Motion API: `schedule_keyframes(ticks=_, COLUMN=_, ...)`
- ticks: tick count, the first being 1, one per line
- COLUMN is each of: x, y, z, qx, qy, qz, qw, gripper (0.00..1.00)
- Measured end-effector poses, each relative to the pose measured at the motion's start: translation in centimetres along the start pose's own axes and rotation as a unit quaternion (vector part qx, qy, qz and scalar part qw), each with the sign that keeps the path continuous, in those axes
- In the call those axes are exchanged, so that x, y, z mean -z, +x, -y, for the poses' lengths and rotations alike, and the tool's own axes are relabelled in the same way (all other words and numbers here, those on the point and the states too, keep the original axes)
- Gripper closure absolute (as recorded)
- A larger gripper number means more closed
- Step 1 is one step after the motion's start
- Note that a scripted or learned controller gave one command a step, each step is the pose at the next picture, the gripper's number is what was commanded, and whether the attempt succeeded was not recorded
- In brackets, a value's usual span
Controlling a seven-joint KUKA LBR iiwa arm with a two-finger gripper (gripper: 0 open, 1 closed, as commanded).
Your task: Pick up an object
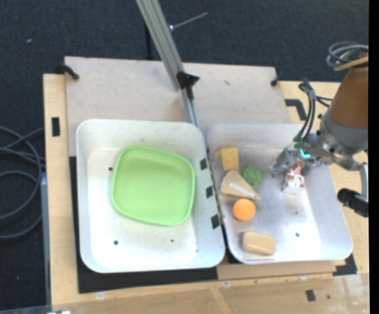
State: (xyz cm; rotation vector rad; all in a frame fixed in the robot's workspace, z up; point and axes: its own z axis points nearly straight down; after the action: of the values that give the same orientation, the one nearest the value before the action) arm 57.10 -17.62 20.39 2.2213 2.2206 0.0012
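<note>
One end effector (292, 169) hung low over the right bin (320, 241), near its far right side, and whether it was parted, closed or clamped on anything I could not tell from where I stood, though something small, red and white showed just under it. Nearest lay the green leafy piece (252, 174), the pale wedge (239, 186), the yellow block (229, 158), the orange ball (244, 210) and the tan lump (258, 243); I judged them light, the ball apt to roll, the block easiest taken across its flat sides. The arm (349, 110) reached in from the right, wrist bent downward, while the green plate (153, 184) sat alone in the left bin (97, 241) on the tabletop (241, 90).
</note>
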Motion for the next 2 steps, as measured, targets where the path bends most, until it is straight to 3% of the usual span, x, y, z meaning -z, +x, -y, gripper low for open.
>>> schedule_keyframes(ticks=1, x=0.0, y=0.0, z=0.0, qx=0.0, qy=0.0, qz=0.0, qw=1.0, gripper=0.0)
schedule_keyframes(ticks=2, x=-4.3, y=0.2, z=0.4, qx=0.0, qy=0.002, qz=0.0, qw=1.0, gripper=0.0)
